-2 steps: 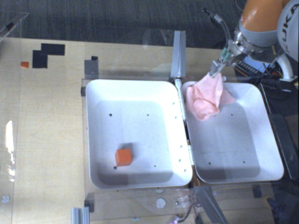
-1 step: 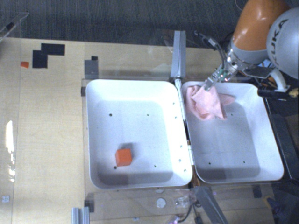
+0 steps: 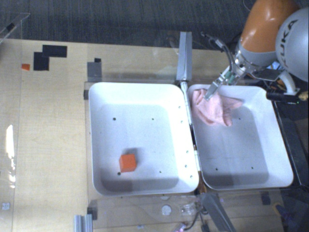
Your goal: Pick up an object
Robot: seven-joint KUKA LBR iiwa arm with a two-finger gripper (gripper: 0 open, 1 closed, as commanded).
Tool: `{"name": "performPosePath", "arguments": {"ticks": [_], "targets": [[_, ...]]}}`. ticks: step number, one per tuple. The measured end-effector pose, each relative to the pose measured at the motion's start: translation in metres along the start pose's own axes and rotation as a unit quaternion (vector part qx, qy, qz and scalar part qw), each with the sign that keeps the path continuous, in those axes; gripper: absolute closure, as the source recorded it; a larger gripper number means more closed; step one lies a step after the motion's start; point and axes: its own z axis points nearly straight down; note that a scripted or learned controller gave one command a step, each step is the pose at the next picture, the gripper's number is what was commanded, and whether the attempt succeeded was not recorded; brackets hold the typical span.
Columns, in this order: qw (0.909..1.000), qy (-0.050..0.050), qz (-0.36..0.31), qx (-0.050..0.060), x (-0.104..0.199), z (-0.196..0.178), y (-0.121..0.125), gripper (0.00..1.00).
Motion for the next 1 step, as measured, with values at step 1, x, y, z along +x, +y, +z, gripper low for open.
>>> {"name": "performPosePath", "arguments": {"ticks": [1], "targets": [[0.9969, 0.0, 0.079, 0.0, -0.0255, 0.089, -0.0478, 0.0]]}}
